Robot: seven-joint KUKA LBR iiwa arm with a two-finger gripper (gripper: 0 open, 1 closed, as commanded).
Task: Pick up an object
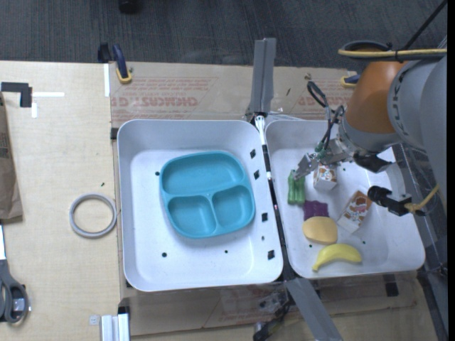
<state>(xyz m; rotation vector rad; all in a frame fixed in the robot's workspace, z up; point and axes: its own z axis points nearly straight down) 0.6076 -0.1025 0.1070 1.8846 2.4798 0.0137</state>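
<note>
Grey metal tool [318,163] hung low in the right white bin [398,258], beside a small white carton [325,177]; grip state, I couldn't tell. Approach step; next needed a clean descent and squeeze.

— Where does the camera sit?
— Fixed above the bench [57,155], looking down at a slant, far enough back to take in both bins: the left bin [135,190] well to the left of the gripper [316,163], the right bin [398,251] beneath it.
— And the arm [398,98]?
— Enters from the frame's right.
</note>
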